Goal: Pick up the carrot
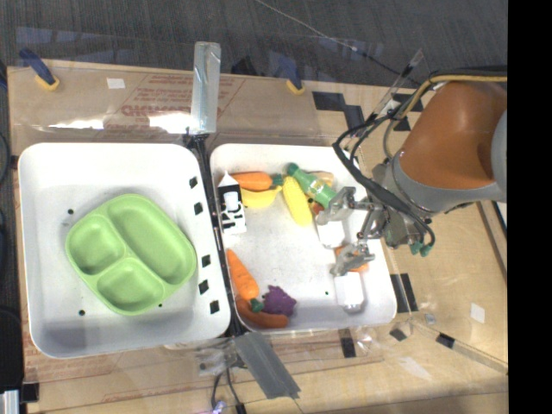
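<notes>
Two carrots lie in the right bin (379, 313). One carrot (253, 180) rests at the bin's back left, beside a yellow banana (296, 203). The other carrot (241, 276) lies slanted along the left wall near the front, by a purple grape bunch (278, 299). My gripper (349, 253) hangs low over the right side of this bin, well to the right of both carrots. No carrot is in its grasp. A small orange patch shows at the gripper, and I cannot tell what it is.
A green bottle (312, 186) lies next to the banana at the back, close to the gripper. A reddish-brown item (263, 319) sits at the front wall under the grapes. The left bin (43, 317) holds a green divided plate (129, 253).
</notes>
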Tool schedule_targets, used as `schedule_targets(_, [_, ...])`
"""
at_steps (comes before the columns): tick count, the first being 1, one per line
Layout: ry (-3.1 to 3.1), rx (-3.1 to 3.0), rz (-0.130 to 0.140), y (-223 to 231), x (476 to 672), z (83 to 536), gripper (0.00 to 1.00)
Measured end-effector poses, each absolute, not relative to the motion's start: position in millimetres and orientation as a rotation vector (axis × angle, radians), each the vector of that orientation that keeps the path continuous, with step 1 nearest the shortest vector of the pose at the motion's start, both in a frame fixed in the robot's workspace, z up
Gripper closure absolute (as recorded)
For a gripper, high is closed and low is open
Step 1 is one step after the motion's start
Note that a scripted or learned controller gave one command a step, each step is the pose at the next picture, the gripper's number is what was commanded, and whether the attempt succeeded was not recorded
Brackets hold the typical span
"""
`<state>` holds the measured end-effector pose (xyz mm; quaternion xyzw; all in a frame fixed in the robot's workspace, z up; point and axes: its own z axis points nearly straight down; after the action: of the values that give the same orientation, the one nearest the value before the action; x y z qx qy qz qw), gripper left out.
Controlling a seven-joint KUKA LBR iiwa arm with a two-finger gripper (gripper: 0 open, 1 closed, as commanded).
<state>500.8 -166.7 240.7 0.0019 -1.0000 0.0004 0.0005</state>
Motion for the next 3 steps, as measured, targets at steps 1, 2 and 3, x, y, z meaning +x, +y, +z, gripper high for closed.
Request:
schedule_targets(1, [-3.116, -0.382, -0.001, -209.9, 494.6, 213.5, 0.0])
schedule_targets(2, [-3.059, -0.73, 0.001, -204.8, 534.8, 93.0, 0.0])
schedule_targets(3, [-3.065, -0.717, 0.003, -203.5, 536.7, 104.6, 1.0])
